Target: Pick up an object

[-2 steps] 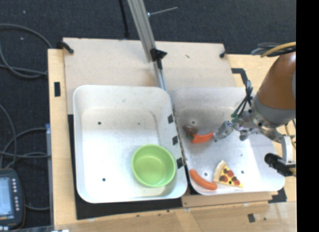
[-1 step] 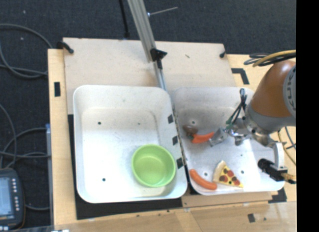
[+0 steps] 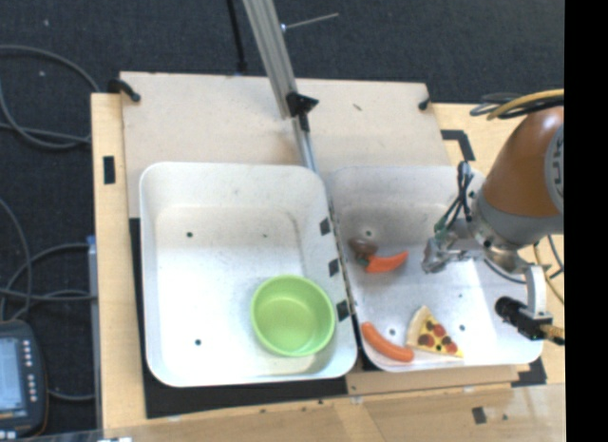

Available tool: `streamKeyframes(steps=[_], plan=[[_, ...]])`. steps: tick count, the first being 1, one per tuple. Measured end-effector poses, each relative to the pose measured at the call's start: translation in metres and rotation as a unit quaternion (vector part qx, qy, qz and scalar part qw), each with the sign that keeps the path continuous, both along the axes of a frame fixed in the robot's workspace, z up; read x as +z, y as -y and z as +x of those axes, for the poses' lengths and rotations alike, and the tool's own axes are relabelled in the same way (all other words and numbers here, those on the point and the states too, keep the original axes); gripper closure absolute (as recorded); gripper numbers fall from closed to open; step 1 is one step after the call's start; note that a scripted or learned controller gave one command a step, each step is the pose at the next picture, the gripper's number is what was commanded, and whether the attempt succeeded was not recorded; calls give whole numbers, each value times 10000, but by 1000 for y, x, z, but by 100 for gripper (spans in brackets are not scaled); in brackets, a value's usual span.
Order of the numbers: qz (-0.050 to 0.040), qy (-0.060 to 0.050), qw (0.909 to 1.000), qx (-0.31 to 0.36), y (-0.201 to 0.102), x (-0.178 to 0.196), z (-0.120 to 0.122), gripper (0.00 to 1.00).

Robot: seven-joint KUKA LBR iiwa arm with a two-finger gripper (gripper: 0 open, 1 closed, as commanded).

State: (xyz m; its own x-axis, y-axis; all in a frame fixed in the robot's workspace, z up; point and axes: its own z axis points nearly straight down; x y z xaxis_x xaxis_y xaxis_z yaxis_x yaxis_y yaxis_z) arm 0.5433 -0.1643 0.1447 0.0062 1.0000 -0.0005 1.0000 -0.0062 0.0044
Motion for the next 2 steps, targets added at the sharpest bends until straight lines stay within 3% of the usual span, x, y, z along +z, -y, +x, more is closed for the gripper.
streamKeyframes(steps=[2], plan=[[-9,21,10000,49,1,109,14,100]])
